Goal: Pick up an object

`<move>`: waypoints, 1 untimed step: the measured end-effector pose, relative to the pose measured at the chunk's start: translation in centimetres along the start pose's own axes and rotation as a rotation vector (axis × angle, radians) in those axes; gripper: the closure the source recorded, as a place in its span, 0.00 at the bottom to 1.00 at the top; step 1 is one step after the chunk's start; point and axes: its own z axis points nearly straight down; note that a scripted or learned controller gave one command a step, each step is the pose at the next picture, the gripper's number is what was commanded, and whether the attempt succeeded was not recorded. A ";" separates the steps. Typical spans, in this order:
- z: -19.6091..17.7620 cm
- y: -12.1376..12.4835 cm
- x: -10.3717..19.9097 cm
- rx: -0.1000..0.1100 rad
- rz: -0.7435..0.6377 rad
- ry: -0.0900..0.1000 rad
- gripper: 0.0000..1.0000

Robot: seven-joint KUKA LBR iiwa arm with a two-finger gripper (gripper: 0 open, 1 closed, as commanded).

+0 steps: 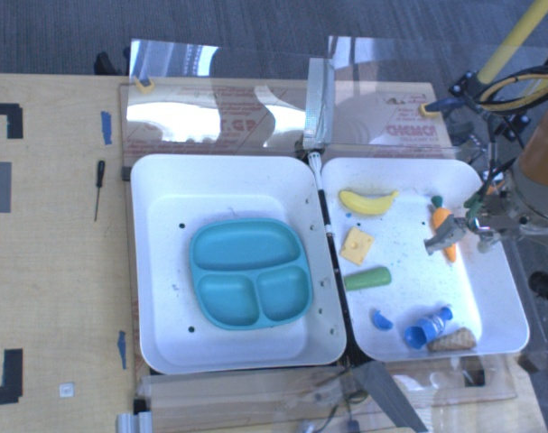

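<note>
one arm point(526, 188) low over right bin point(499, 327), fingers point(441, 238) beside carrot point(445, 228), grip unclear

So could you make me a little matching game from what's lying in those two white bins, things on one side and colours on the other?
Things:
1. banana
2. divided plate
3. cucumber
4. carrot

Colours:
A. orange
B. green
C. yellow
D. turquoise

Pairs: 1-C, 2-D, 3-B, 4-A
</note>
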 end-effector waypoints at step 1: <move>10.1 7.3 -4.4 0.007 0.102 0.000 0.00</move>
